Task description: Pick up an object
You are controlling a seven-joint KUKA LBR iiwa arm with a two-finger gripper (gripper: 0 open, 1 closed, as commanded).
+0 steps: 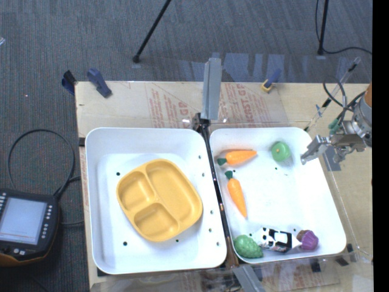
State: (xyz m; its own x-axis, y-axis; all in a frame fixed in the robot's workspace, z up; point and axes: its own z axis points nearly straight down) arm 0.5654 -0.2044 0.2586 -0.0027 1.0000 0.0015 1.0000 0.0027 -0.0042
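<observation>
Beside right bin's (316,181) right rim, your tool (331,154) hangs w/ nothing in it; jaw spread: can't tell. Nearest pick, green apple (280,151), sits left of tool, inside bin's far corner.

Plate (159,198) in left bin (97,163); toys (277,240) in right bin (316,199).

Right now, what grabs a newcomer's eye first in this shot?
The yellow divided plate in the left bin dominates. In the right bin, two orange carrots lie near its left wall, with a green apple at the back. The gripper sits at that bin's right rim.
</observation>
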